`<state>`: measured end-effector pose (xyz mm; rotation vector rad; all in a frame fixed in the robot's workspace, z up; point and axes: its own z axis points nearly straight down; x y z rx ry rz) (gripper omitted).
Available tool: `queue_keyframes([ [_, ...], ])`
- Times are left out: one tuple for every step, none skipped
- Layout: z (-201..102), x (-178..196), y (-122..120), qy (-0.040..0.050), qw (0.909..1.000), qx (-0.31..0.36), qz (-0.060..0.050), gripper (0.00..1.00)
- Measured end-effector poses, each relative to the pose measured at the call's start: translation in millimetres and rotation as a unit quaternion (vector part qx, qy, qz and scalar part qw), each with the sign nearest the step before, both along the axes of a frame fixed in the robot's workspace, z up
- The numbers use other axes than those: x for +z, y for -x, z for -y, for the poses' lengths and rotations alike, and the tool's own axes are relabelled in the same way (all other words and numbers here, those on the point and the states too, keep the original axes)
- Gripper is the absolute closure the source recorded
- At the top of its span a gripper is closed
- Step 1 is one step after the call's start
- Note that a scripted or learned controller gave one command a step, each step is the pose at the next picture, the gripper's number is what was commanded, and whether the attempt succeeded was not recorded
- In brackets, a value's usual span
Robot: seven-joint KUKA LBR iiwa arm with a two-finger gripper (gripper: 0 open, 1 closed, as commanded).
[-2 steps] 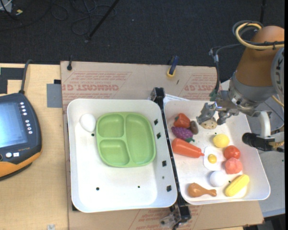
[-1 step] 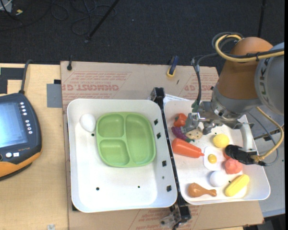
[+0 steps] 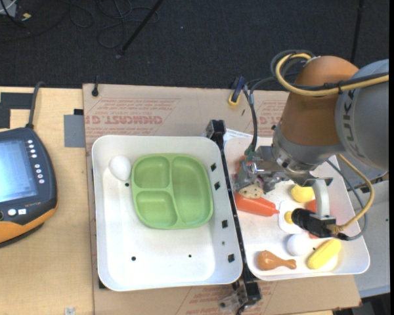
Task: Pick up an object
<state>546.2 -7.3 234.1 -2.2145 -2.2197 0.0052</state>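
The metal end effector (image 3: 255, 174) sits just above a smooth tapered carrot (image 3: 255, 206); its grip state cannot be told. A glossy, lumpy drumstick (image 3: 275, 261) lies below that carrot.

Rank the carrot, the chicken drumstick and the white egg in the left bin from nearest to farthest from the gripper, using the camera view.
From the gripper, in the right bin:
1. carrot, just below it, same bin.
2. chicken drumstick, at that bin's front edge.
3. white egg, far left, in the other bin beside the green tray.
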Motion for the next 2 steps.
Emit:
queue_keyframes([
  [-20.3, -17.3, 10.3, 0.0005, 1.0, -0.001, -0.001, 1.0],
  [-12.9, 2.5, 8.6, 0.0011, 1.0, -0.001, 0.002, 1.0],
])
